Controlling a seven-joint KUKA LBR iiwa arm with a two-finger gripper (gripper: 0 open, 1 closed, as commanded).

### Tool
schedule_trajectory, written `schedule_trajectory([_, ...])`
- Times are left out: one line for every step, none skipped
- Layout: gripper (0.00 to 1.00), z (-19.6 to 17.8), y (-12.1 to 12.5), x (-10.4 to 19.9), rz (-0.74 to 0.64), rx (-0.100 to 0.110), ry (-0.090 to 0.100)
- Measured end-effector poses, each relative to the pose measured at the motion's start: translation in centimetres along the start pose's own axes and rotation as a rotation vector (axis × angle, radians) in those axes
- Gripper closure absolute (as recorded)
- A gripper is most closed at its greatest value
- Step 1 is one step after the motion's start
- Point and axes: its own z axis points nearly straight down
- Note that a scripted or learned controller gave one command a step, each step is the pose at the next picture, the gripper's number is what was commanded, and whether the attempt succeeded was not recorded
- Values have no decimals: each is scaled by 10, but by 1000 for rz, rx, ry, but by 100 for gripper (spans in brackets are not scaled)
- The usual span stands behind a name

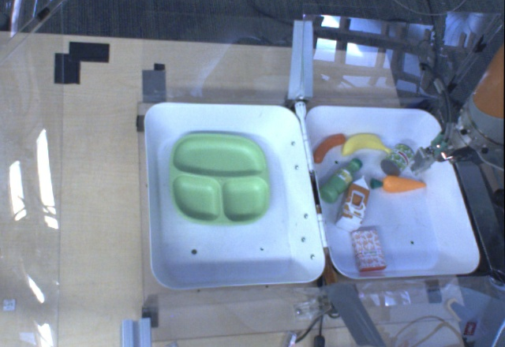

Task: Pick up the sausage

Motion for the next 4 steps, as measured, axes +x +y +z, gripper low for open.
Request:
schedule_trajectory([100,-40,14,-38,-297,-3,-3])
schedule_trajectory([100,7,84,-58,-711,-5,-4])
schedule_trajectory([100,-2,95,-62,-1052,-7,-8])
schedule_trajectory([100,25,101,-51,-1356,-5,-4])
